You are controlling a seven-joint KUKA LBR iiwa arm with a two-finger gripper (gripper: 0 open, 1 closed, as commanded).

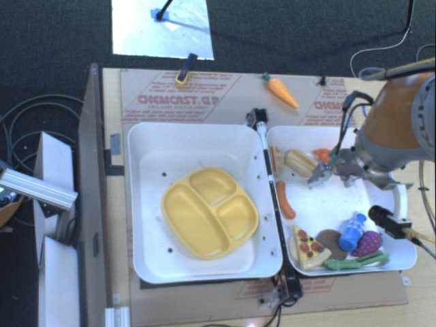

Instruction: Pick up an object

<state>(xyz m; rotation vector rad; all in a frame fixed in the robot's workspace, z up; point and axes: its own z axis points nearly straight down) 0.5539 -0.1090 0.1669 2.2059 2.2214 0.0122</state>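
My gripper hangs over the upper middle of the right bin, open, with bare bin floor showing between its fingers. Just to its left lie a tan bread roll and a small orange-red piece. Near the divider lies a red sausage. Along the front of that bin sit a pizza slice, a brown cookie, a blue bottle, purple grapes and a green bean pod.
A yellow divided plate lies in the left bin. A toy carrot lies on the bench behind the bins. The arm's orange band and a black attachment overhang the right bin's right side.
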